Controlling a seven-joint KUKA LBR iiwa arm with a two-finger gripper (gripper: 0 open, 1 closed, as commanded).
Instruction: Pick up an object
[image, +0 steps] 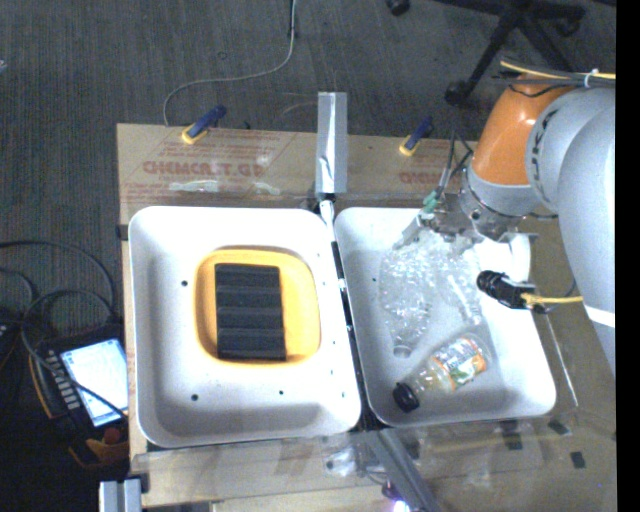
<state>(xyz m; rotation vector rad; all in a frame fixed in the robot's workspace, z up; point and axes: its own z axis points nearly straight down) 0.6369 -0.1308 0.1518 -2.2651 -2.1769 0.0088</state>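
**A:** Start at the two-finger gripper. What are the jaws doing?

**B:** I cannot tell. The tip sits at the upper edge of the right shallow white bin, tucked under the grey arm with the orange band, and it meets the top of the crumpled clear plastic bottle. Whether anything lies between the jaws is hidden.

**A:** So that bottle is the likely target?

**B:** I'd judge so. It lies in the middle of the right bin, running down from the gripper. Empty and crushed, it should be very light, but soft and slick; it will give under pressure and could squirt out. A ridge or fold near its upper end looks the best hold.

**A:** And the other one?

**B:** The clear plastic bottle with an orange label and black cap lies slantwise near the bin's front, just below the crumpled one. It looks stiffer, rounder, likely to roll; take it across the labelled waist.

**A:** The left bin?

**B:** The left shallow white bin holds a yellow-rimmed black ridged block, well apart from the gripper.
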